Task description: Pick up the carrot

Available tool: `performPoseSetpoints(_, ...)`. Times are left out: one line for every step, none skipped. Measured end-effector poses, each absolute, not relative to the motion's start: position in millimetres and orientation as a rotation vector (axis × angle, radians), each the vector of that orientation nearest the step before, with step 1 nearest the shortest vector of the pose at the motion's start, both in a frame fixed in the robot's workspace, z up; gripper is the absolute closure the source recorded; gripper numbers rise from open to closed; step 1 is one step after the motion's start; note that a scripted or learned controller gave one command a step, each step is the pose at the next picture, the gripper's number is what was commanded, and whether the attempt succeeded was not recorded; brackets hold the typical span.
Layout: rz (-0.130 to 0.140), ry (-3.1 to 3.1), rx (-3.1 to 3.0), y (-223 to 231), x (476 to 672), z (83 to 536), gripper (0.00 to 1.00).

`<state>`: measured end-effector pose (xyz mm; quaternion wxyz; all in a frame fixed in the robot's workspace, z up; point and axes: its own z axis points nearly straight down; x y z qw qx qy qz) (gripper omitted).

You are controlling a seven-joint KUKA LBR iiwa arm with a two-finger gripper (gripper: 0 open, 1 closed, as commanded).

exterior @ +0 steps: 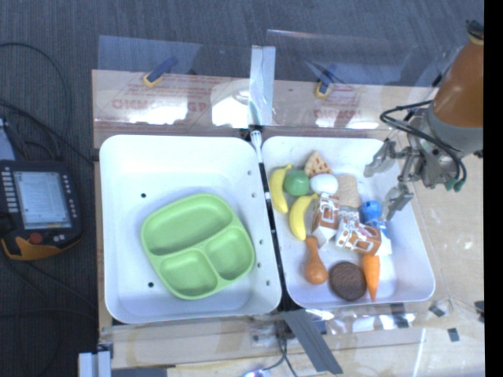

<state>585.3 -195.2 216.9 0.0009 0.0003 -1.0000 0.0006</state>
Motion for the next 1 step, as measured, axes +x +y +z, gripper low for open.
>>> performPoseSetpoints(-0.004,-3.13,0.015,-173.6,514.0,132.3,0.0)
